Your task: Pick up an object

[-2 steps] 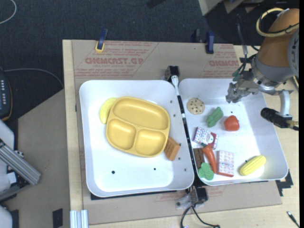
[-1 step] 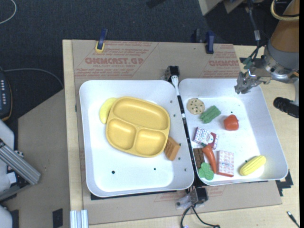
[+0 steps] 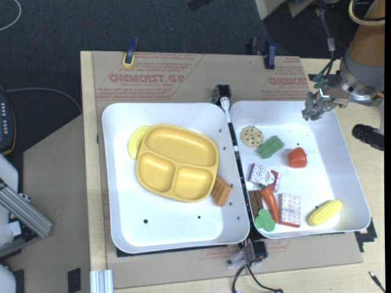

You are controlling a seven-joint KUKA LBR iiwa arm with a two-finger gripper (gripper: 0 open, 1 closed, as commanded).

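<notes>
While gripper (image 3: pixel 313 111) hangs at right bin's far corner, grip state unclear; tomato (image 3: pixel 297 157) lies nearer camera.

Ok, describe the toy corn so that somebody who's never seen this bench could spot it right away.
Look in the right white bin, the one crowded with small toy foods. The corn cob lies in its near right corner, right of a pink-and-white packet. It is the only yellow item in that bin.
</notes>
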